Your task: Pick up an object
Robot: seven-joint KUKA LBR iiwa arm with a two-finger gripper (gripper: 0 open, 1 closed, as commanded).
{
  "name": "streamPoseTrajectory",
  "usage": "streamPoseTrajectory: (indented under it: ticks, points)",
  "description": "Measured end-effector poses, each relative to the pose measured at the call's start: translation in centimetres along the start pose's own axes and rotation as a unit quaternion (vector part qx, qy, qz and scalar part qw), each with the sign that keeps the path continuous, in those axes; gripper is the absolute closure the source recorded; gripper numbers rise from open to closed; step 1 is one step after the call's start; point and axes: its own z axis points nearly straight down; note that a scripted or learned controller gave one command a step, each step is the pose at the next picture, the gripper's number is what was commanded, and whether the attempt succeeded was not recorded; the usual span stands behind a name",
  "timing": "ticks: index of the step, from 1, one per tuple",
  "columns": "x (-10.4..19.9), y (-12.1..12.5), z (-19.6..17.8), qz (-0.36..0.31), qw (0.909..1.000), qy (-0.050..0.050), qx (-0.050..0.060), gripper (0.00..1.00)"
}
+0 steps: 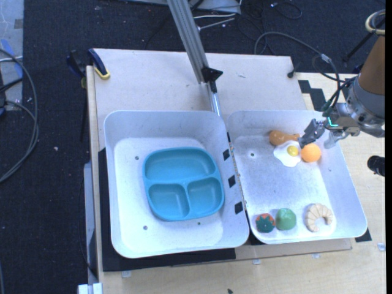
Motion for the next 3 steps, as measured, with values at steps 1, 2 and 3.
streamPoseTrajectory:
  ticks: [1,2,3]
  points:
    - [0.0,0.1,-0.2,0.0,1.0,0.0,-0.002,0.0]
    - [-0.2,-0.2,4.2,0.001,1.0,0.0,0.0,0.0]
    - [0.9,-0.5,9.7,0.0,1.0,0.001,0.001,0.0]
